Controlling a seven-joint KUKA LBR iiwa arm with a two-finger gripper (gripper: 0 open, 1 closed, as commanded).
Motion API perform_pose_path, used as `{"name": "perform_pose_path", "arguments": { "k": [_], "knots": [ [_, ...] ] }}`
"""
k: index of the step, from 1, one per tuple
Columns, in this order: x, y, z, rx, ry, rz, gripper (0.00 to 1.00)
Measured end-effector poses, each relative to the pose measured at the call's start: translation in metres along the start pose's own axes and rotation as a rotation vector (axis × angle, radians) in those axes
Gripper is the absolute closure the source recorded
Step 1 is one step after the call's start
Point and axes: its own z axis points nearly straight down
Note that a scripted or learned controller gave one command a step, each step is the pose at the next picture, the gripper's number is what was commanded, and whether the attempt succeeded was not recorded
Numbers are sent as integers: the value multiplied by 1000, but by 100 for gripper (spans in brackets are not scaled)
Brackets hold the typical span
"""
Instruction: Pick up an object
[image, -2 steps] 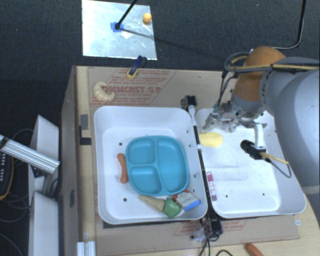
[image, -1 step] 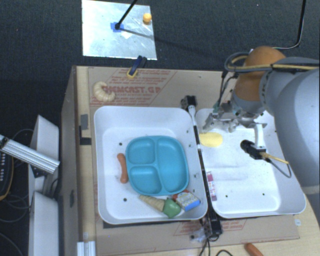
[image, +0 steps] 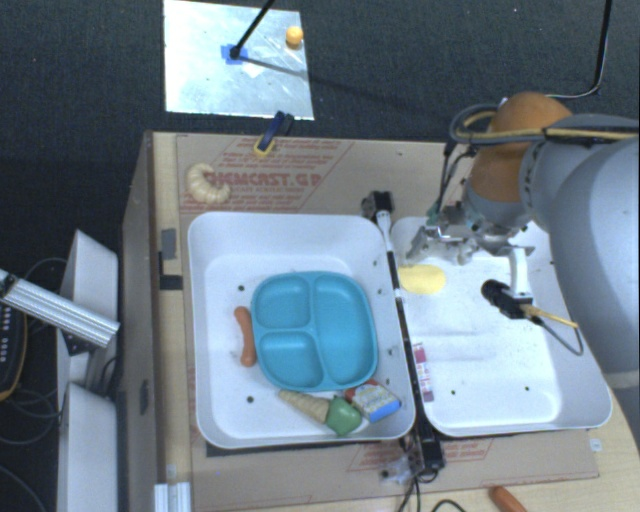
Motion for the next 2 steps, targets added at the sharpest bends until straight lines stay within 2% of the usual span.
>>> {"name": "perform_pose_path", "arguments": {
  "k": [2],
  "knots": [
    [1,0,0,0,0,-1,0]
  ]
}}
